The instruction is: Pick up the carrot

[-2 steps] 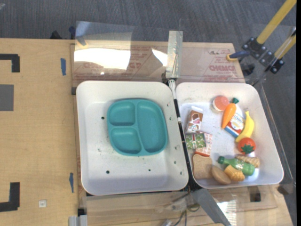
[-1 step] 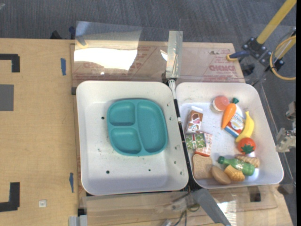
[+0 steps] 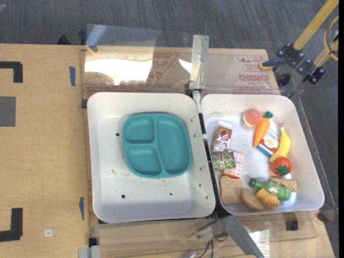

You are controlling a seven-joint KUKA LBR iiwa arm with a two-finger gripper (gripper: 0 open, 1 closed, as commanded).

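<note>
The carrot [image 3: 260,130] is orange with a green top and lies at a slant in the upper part of the right bin [image 3: 306,138]. Its green end points up and to the right. It rests between a round pale-and-red disc [image 3: 250,117] on its left and a white carton with a blue end [image 3: 269,142] on its right.
The right bin also holds a banana [image 3: 281,145], a tomato [image 3: 282,166], a green bottle [image 3: 267,187], bread pieces [image 3: 231,191] and small printed boxes [image 3: 223,139]. A teal divided plate [image 3: 157,144] sits in the left bin [image 3: 102,160]. A clear panel stands behind the bins.
</note>
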